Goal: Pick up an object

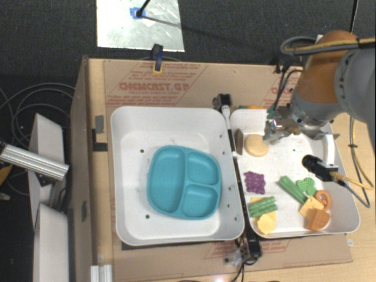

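In the right bin (pixel 352 213), the gripper (pixel 274 132) hangs low just beside the round tan biscuit (pixel 256 145), presumably lined up to grab it, though whether it is wide or closed cannot be told.

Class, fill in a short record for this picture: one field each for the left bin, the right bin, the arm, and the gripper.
left bin: holds a blue divided plate
right bin: holds a tan disc, purple piece, green pieces, yellow piece, orange pieces
arm: reaches in from the right, over the right bin's far end
gripper: low, just right of the tan disc; grip state unclear
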You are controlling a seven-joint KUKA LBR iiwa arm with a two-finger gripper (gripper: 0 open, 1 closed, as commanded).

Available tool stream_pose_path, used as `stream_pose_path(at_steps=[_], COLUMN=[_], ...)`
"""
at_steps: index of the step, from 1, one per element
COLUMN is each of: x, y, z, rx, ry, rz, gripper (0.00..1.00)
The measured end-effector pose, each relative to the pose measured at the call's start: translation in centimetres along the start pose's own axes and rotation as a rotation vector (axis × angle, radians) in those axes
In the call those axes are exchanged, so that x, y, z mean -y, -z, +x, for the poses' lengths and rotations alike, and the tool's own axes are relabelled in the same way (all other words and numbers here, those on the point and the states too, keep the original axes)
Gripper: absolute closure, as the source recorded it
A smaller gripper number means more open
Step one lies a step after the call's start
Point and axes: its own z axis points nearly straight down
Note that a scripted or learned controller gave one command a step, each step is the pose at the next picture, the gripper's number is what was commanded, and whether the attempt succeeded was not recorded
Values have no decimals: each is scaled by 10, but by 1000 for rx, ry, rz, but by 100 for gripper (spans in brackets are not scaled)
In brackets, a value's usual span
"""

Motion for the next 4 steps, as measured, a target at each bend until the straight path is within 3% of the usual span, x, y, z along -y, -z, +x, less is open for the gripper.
stream_pose_path(at_steps=[1,2,3,4], x=[-1,44,103,73], y=[0,-104,-100,-100], z=[2,-13,-20,-15], rx=[0,-2,-2,0], ry=[3,0,0,7], rz=[-1,4,1,-3], gripper=[0,0,0,0])
